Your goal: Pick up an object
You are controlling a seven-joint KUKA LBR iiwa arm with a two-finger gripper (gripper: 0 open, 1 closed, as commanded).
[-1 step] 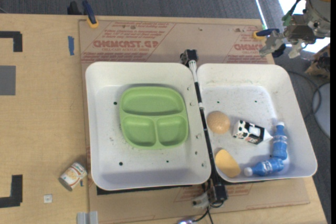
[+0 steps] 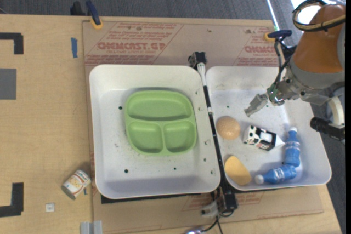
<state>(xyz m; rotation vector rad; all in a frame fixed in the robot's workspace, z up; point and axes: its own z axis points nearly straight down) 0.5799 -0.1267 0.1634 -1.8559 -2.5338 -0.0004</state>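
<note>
The left bin (image 2: 104, 118) holds a green divided plate (image 2: 160, 121) lying flat near its middle. The right bin (image 2: 321, 170) holds a tan ball (image 2: 228, 127), a black-and-white toy (image 2: 259, 138) just right of it, a yellow piece (image 2: 238, 170) at the near edge, and a blue bendy object (image 2: 286, 163) toward the near right corner. The gripper (image 2: 255, 105) hovers over the far part of the right bin, above the toy, gripping nothing; whether its fingers are spread, I cannot tell.

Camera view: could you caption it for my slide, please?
End effector hovers over right bin holding toys; green divided plate lies in left bin.
</note>
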